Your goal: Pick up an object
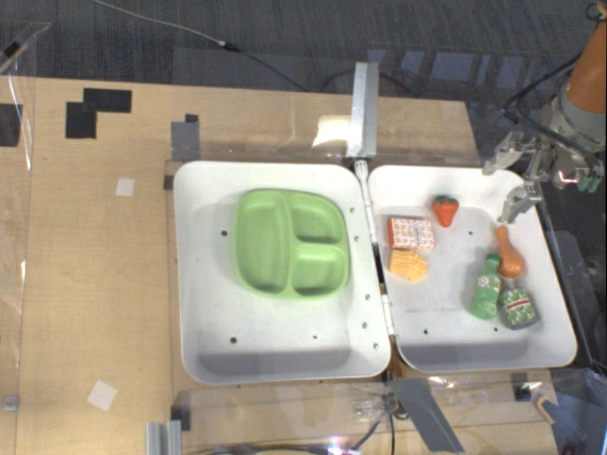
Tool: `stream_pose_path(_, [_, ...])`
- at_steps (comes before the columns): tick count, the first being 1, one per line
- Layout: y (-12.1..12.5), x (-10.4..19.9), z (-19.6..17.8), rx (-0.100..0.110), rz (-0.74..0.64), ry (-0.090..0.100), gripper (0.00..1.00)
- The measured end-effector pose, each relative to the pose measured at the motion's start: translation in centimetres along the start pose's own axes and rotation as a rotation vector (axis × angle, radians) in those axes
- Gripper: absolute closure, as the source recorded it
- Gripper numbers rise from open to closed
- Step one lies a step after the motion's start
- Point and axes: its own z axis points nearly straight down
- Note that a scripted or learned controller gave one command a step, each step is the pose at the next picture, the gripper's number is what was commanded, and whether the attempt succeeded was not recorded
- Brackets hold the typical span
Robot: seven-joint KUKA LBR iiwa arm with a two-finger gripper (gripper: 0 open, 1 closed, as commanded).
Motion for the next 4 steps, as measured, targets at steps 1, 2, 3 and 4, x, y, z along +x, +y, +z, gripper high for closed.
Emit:
stream_pose_path(1, [4.4,4.2,11.9,-0.002,-0.314,0.001,0.0])
stream_pose_path(2, [4.5,3.8,10.5,0.001,-0.321,-0.01,1.0])
stream_pose_path(3, [8.9,8.0,12.0,0.0,0.385,-0.008,1.0])
stream_pose_path(4, [15.7,3.0,2.1,-0.004,0.582,-0.003,1.0])
